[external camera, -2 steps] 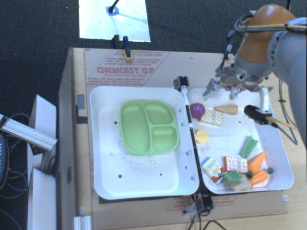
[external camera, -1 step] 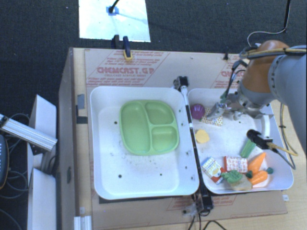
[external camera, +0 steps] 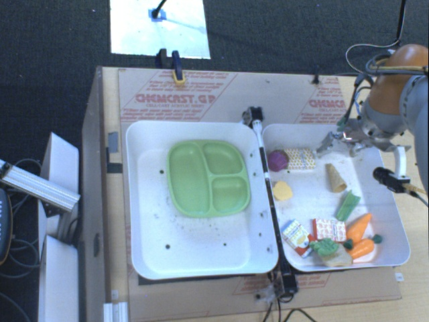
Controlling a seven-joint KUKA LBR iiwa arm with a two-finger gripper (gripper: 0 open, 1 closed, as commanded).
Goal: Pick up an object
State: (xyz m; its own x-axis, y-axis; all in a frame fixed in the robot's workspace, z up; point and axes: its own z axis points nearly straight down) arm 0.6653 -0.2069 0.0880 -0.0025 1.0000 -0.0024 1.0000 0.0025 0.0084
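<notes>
Dark carpet (external camera: 281,25) is seen around a bench (external camera: 201,92) covered with a printed protective sheet, a pale square panel (external camera: 159,19) is laid on the floor, and aluminium framing (external camera: 40,186) is glimpsed far left.

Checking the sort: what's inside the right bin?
The right bin holds a purple ball, cone, yellow piece, carrots and cartons. Items beneath that front pile are hidden.

Red "CHEMCAST GP" lettering reads on the bench's protective sheet (external camera: 175,99), repeating partly at the right; smaller print is illegible.
</notes>
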